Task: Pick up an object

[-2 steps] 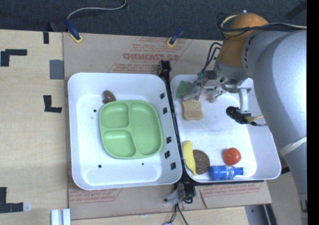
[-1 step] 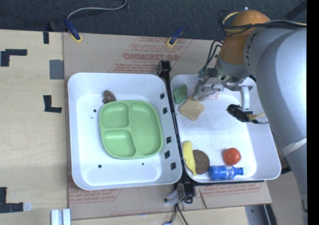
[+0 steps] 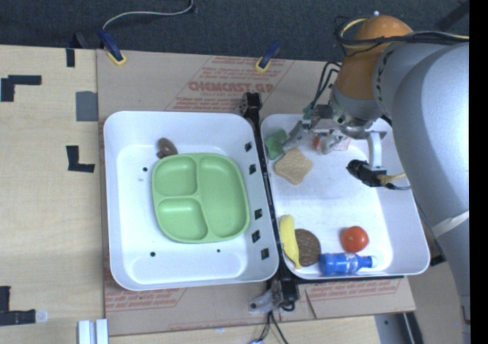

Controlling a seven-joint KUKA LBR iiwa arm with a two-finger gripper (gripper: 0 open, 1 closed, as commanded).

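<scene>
Left bin (image 3: 122, 182): you've got one green divided plate (image 3: 201, 196) (three compartments) sitting mid-bin, and one small brown object (image 3: 166, 147) just off its upper-left corner, near the back wall. Two white bins total, side by side, touching at the black clips.

Right bin (image 3: 396, 228): six items by my count. One small green piece (image 3: 275, 139) at the back-left corner, one tan bread slice (image 3: 293, 166) just in front of it. Along the front: one yellow banana (image 3: 287, 237), one brown round cookie-like thing (image 3: 308, 246) touching it, one blue bottle (image 3: 345, 263) lying flat, one red tomato (image 3: 354, 239) just above the bottle.

Gripper (image 3: 326, 136) sits low over the back of the right bin, right of the bread; nothing is seen between its fingers, and you can't tell their spacing.
</scene>
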